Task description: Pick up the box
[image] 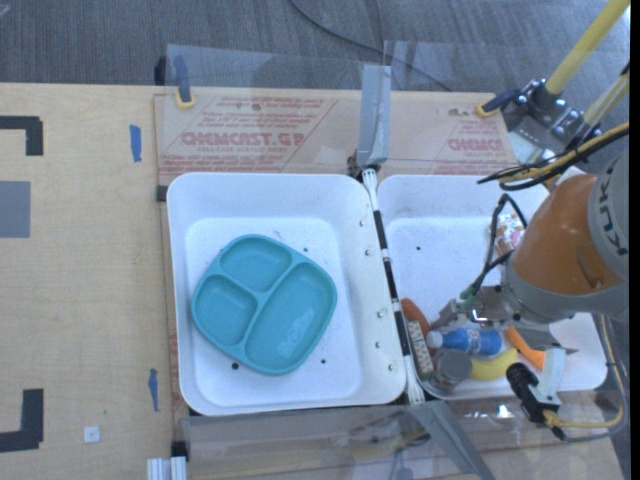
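Peeking past the arm, a patterned box lies by the right bin's far wall. Gripper hangs low over clutter near a bottle; grip state can't tell. Approach step, likely; next needs shifting toward the box.

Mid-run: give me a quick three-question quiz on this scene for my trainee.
1. True or false: the teal divided plate lies in the left bin.
2. Multiple choice: the arm reaches over A) the left bin, B) the right bin, C) the bare wooden bench.
3. Fill in: the blue bottle lies among the clutter near the right bin's ____ edge in the view (top or bottom).
Key: 1 true; 2 B; 3 bottom.
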Available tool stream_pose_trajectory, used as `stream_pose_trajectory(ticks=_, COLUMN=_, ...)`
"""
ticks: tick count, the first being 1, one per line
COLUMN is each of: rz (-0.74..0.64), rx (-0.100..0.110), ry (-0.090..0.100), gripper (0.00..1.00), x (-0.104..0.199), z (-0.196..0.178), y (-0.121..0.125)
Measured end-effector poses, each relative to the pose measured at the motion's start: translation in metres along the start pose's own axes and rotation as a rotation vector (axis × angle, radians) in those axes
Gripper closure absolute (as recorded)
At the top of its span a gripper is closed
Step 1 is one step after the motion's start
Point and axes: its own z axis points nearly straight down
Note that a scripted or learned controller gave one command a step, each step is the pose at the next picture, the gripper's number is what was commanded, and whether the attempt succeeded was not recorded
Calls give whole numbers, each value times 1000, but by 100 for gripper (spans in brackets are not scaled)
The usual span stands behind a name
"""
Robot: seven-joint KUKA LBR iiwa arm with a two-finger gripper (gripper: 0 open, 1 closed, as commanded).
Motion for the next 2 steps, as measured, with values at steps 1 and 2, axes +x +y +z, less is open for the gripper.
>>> stream_pose_trajectory(ticks=1, rz=4, rx=1, ry=3, gripper=100, x=-1, z=-9, y=0)
stream_pose_trajectory(ticks=2, rz=4, rx=2, ry=3, gripper=0, x=-1, z=-9, y=0)
